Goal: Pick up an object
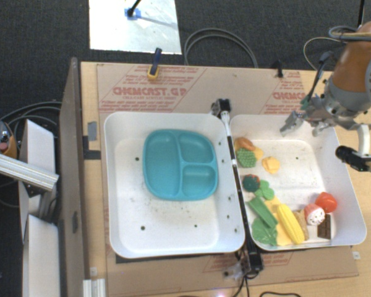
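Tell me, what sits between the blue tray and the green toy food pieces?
The camera view shows the black divider where the two bins meet, between the blue tray and the green toy pieces.

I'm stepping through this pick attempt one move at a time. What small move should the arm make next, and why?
Probably swing the gripper down and inward over the right bin. It sits at that bin's far rim, above the toys, which cluster along the divider and near edge; the small yellow piece looks nearest.

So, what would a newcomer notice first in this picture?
Probably the teal tray, lying alone in the left bin. Next come the bright toy foods gathered in the right bin, mostly along its left and near sides. The arm hangs over that bin's far right corner.
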Controlling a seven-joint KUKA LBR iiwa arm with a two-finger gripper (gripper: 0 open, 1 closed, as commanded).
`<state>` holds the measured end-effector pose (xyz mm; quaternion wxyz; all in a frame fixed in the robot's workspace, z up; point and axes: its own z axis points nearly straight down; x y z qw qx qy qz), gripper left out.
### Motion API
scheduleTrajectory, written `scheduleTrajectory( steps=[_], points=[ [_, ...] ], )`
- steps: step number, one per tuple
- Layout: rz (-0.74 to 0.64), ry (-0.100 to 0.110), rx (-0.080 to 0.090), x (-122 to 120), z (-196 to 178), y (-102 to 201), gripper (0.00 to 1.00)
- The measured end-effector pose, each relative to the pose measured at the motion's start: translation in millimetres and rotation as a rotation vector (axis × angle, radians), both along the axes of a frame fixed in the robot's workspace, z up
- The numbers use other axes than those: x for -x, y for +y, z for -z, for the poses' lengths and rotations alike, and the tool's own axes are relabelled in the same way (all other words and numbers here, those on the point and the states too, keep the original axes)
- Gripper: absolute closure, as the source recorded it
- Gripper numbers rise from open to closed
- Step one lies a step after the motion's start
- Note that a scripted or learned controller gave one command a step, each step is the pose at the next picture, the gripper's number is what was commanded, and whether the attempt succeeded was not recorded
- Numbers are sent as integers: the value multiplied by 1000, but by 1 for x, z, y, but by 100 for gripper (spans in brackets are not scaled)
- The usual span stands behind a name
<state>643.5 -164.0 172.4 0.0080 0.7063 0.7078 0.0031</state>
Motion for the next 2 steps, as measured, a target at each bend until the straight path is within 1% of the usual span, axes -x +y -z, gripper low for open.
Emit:
scheduleTrajectory(
  steps=[1,2],
  points=[
    [2,24,-11,115,16,34,0],
    [3,20,-8,159,46,32,0]
  ],
)
